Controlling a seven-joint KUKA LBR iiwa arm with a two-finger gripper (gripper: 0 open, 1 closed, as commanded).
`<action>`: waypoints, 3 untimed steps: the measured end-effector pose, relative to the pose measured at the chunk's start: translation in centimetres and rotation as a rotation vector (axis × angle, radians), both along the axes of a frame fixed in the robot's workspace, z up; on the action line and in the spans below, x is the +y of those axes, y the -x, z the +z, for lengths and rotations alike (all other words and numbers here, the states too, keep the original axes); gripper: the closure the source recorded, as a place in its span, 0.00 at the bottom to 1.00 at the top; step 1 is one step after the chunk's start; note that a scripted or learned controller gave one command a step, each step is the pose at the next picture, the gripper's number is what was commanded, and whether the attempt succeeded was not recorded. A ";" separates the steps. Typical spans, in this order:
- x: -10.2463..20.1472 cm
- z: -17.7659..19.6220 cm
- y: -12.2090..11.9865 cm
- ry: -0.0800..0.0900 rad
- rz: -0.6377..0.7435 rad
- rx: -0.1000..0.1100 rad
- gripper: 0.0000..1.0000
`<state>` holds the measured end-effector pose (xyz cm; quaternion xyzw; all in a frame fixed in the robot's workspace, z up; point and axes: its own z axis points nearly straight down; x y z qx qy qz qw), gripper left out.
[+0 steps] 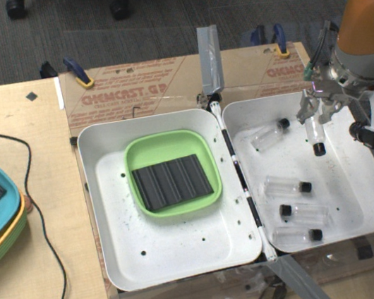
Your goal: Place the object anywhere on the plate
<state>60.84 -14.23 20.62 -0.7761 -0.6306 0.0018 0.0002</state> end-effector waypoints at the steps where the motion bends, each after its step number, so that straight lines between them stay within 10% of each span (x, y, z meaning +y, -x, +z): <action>1: 0.0 0.0 0.0 0.000 0.000 0.000 0.00; 3: -6.0 10.0 3.9 0.001 -0.377 0.000 0.00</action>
